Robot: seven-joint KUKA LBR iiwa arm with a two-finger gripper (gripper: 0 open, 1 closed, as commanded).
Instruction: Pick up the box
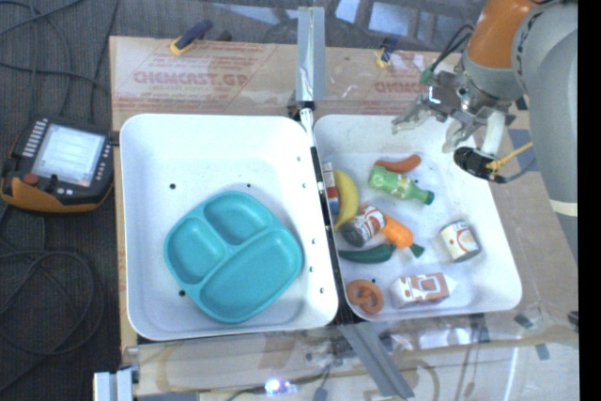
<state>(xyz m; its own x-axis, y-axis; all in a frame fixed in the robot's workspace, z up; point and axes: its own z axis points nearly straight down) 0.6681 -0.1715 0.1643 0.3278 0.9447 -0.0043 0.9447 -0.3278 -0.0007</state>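
Observation:
A small white and red box [421, 288] lies on its side near the front edge of the right bin [498, 230]. My gripper [430, 129] hovers over the far edge of that bin, well behind the box. Its fingers [408, 119] are spread open with nothing between them. The grey arm with its orange band [502, 14] comes in from the upper right.
The right bin also holds a banana [347, 194], a green bottle [399, 186], a sausage [396, 163], a can [364, 225], a carrot [399, 235], a pretzel [364, 296] and a small white tub [459, 241]. A teal divided plate [235, 255] lies in the left bin [160, 155].

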